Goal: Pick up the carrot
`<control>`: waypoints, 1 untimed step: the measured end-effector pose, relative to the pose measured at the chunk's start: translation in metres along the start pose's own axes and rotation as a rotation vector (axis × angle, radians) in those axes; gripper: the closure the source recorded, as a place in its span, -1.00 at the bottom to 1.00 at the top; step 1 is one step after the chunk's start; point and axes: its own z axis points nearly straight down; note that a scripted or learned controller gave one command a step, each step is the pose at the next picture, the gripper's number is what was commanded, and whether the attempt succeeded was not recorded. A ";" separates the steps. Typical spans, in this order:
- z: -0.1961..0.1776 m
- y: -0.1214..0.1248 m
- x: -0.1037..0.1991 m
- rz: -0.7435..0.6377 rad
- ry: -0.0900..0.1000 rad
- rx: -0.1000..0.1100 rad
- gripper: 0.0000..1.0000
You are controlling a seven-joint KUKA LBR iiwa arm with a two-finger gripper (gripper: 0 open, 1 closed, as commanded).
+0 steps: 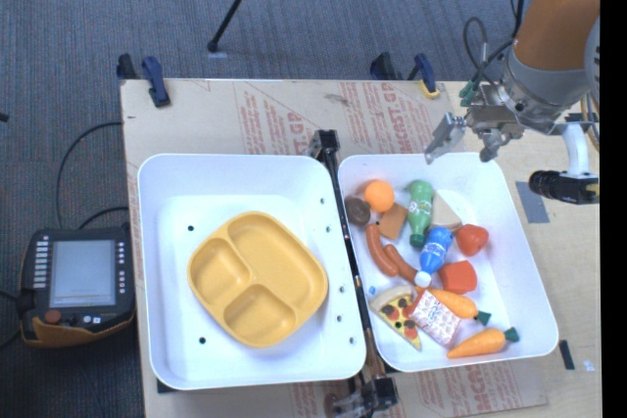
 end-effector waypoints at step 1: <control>0.092 0.000 0.055 0.127 0.000 0.004 -1.00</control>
